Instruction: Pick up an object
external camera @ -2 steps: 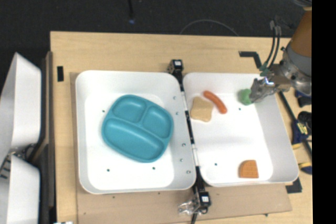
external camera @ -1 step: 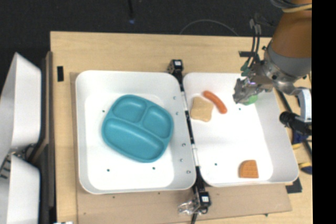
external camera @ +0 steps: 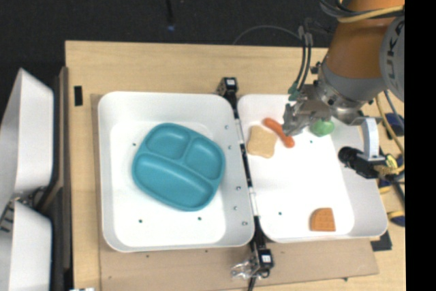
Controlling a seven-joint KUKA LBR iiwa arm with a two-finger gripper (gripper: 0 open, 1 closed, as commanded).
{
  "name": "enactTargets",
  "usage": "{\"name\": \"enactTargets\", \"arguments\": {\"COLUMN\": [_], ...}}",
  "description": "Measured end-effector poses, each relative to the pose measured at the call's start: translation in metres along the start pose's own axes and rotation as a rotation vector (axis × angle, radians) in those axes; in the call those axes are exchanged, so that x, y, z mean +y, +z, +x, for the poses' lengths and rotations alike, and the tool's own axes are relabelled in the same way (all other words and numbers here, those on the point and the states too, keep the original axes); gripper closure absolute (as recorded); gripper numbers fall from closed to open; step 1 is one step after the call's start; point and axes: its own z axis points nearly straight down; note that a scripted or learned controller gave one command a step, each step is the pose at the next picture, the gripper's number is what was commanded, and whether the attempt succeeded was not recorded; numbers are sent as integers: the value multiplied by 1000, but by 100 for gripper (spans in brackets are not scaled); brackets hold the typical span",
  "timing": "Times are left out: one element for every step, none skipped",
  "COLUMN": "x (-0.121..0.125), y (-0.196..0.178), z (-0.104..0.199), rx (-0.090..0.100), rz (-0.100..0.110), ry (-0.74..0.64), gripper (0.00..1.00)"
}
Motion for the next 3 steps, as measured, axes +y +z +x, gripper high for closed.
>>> {"name": "enactTargets", "arguments": {"x": [-1, 8, 12], "y": [11, 11, 15], "z": [56, 101, 145], "rx": [0, 2, 1], "rz": [1, 0, 0], "ry": [-1, -2, -1], "gripper": [100, 100, 100]}}
